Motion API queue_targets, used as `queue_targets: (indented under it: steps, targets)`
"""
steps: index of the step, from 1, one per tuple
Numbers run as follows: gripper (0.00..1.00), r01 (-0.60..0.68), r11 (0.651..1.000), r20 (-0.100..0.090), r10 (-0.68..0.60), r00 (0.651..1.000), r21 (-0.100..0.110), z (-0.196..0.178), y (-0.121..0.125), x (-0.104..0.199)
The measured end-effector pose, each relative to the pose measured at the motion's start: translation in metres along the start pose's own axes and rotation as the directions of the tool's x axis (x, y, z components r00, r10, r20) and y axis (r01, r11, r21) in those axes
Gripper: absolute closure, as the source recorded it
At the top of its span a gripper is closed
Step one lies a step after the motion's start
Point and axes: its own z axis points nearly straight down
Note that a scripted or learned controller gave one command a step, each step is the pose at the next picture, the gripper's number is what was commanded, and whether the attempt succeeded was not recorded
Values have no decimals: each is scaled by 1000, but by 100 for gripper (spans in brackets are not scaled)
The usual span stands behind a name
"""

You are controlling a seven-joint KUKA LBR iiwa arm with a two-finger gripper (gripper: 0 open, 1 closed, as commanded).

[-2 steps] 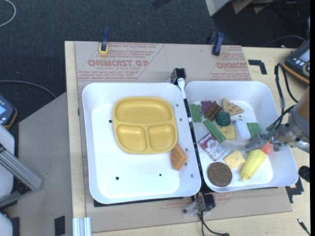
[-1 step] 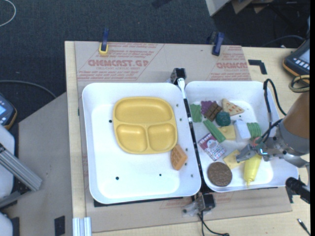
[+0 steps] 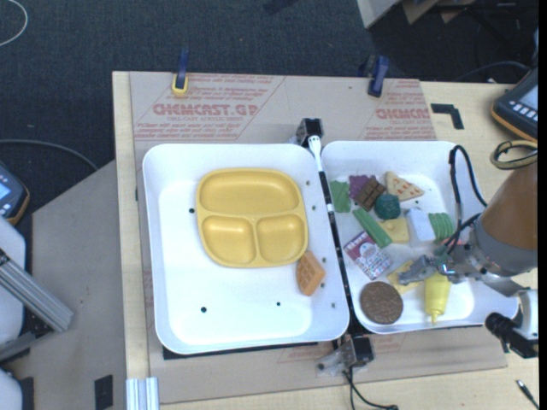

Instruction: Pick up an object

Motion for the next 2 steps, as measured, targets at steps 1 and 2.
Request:
queue_targets:
  steps: [1, 2]
  targets:
    - [100, -2, 1000, 8, 2, 1000, -17, -16, 5, -2]
    - [100, 1, 1000, 8, 0, 1000, -7, -78, 1, -6]
